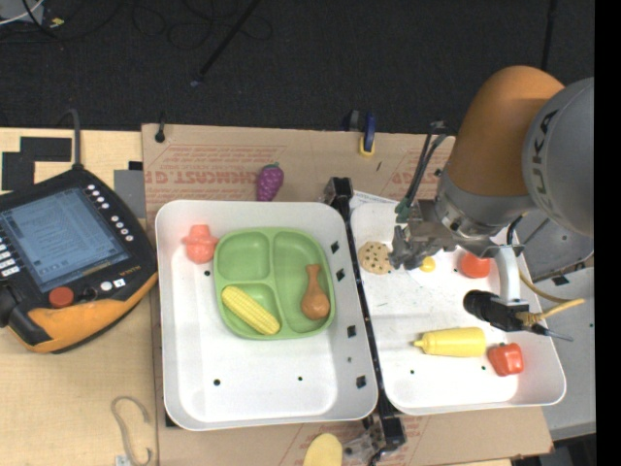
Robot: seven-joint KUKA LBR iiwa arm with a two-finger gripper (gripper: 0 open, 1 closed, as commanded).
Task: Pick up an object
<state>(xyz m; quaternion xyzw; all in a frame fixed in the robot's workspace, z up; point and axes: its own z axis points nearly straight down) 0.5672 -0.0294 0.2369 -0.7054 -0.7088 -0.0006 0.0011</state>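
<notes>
The hand (412, 250) hangs low over the upper left part of the right bin (543, 391), its dark fingers pointing down toward the bin floor, and whether it is spread or closed cannot be told, since the wrist and cabling hide the tips; nothing can be seen caught in it. The task names no single thing, so the nearest ones matter most. The cookie (374, 256) lies flat just to the hand's left, against the bin's left wall, near enough that it seems to touch the hand's outline. A small yellow piece (427, 263) sits just below and to the right of the hand, partly under it. A red-orange piece (474, 265) lies a little farther right, half hidden by the arm. Judged from this, the cookie is the likeliest target: it lies leftward of the hand, is round with no long axis, and so needs no turn of the wrist, only a short shift toward the wall, which may crowd one finger. The mustard bottle (451, 341) lies lower in the same bin, well apart from the hand, its long axis running left to right, so a grasp there would have to close across it from front to back. The corn (251, 310) and drumstick (314, 293) rest on the green plate (243, 256) in the left bin (184, 377), across the divider.
</notes>
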